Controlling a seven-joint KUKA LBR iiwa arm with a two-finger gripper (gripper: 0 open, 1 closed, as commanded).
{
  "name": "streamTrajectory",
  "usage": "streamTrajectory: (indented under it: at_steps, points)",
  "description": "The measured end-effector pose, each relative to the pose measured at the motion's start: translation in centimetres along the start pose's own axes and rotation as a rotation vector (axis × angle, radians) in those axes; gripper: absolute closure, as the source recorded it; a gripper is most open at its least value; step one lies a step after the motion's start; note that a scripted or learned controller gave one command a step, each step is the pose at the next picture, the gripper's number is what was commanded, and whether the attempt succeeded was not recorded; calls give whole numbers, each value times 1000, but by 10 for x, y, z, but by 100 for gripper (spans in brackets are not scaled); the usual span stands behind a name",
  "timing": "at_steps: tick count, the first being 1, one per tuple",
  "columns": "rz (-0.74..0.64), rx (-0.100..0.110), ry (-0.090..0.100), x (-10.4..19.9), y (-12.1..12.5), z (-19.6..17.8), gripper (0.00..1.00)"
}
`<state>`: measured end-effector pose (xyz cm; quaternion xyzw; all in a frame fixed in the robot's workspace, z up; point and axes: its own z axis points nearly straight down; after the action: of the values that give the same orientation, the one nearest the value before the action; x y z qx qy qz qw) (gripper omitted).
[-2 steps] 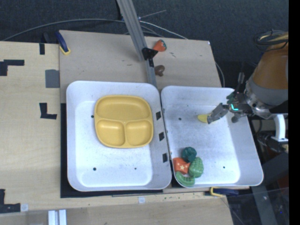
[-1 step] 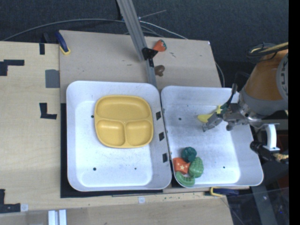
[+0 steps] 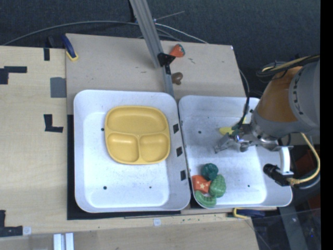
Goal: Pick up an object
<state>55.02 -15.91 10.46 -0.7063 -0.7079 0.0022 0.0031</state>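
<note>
You are looking down on two white bins set side by side on the bench: the left bin [image 3: 83,155] carries a yellow divided plate [image 3: 138,134] lying flat in its upper half, with three compartments showing, one long one at the top and two smaller ones below. The right bin [image 3: 197,113] has the arm [image 3: 291,103] reaching in from its right side, the orange band sitting above the wrist. The gripper [image 3: 225,142] is down low over the middle of that bin, its metal fingers pointing left toward the bin floor; you cannot tell from this angle whether they are spread or closed. A small yellow piece [image 3: 227,130] shows just beside the top of the fingers, touching or nearly touching them, but you cannot tell whether it is actually caught between them. Near the bin's lower left corner you will find a tight cluster of small objects: a dark teal object [image 3: 210,170], a green object [image 3: 218,186] below and to its right, and an orange-red object [image 3: 200,183] against their left side, all well apart from the gripper
</note>
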Motion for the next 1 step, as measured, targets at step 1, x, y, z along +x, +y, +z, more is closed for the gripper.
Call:
streamTrajectory:
  at_steps: [1]
  points:
    - [0,-7,-3,0,0,16,0]
